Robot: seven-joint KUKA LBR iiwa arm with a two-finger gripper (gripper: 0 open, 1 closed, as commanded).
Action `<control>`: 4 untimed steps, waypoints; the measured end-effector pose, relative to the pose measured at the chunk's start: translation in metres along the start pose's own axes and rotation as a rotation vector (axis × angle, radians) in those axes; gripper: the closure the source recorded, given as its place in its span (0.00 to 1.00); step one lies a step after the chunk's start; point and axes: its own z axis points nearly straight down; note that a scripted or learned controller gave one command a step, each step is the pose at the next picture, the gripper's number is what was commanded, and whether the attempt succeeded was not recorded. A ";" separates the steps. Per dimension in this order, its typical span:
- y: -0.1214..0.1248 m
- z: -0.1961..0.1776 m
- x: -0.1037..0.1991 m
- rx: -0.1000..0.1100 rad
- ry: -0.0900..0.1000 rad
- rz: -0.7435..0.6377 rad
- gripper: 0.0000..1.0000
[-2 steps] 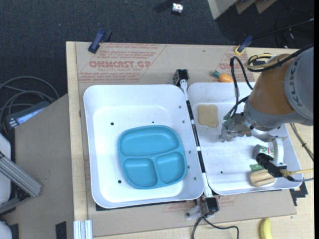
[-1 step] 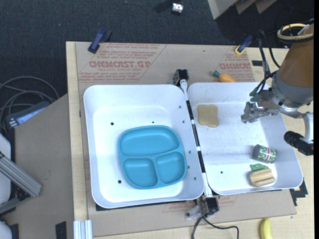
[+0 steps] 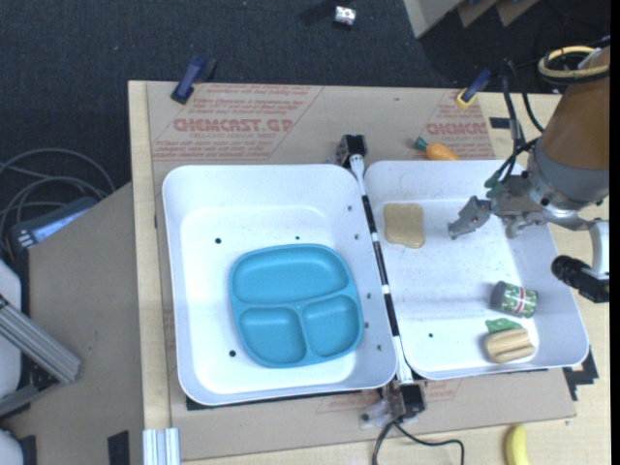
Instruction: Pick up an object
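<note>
I see the arm point(image 3: 572, 153) reaching in from the right over the right bin point(image 3: 426, 356). The claw point(image 3: 469, 219) hangs above the upper middle of that bin, fingers pointing left and slightly down. Fingers look narrow, nearly together, with nothing between them. No grasp.

Objects in the right bin:
- tan bread slice point(image 3: 404, 225), flat, upper left of the bin, just left of the claw and apart from it
- small green can point(image 3: 512, 299) with a red and white label, lying on its side toward the lower right
- hot dog bun point(image 3: 509, 344) with something green on its top edge, just below the can near the bin's front right corner; I can't tell if the two touch

Any of the three counts as a pickable target. The bread is nearest the claw. The can and bun are well apart from it.

Left bin point(image 3: 194, 260) holds a blue divided tray point(image 3: 295, 303), one large compartment at the back and two smaller ones at the front, sitting roughly centered.

On the surface point(image 3: 242, 124) outside the bins: an orange carrot-like item point(image 3: 438, 150) just behind the right bin's back rim, and a yellow banana-like tip point(image 3: 517, 446) at the front right edge.
</note>
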 end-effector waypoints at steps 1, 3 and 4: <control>0.045 0.047 -0.080 -0.001 -0.002 0.000 0.00; 0.058 0.108 0.017 0.000 0.001 -0.002 0.00; 0.105 0.050 -0.046 -0.002 -0.002 0.000 0.00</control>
